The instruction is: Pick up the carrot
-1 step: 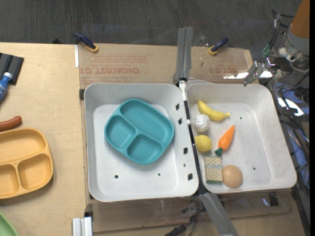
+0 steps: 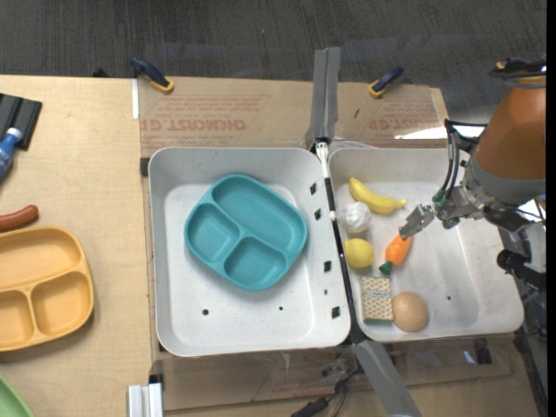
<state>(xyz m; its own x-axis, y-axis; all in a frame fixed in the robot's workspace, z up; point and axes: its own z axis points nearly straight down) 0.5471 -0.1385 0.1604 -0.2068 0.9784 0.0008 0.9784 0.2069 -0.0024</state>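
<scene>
Your bench [image 2: 78, 137] carries the right bin [image 2: 486, 320], where the carrot [image 2: 397, 249] lies beside the lemon [image 2: 358, 253], the tool [image 2: 422, 219] just above it, grip state unclear.

Arm [image 2: 521, 137] cut off by right edge. Gripper [image 2: 417, 221] fingers too small, blurred; spacing not discernible. Yellow tray [image 2: 43, 289] clipped by left edge. Sausage [image 2: 17, 218] clipped by left edge. Green item [image 2: 13, 402] cut off at bottom-left corner. Print on small box [image 2: 376, 298] illegible.
</scene>
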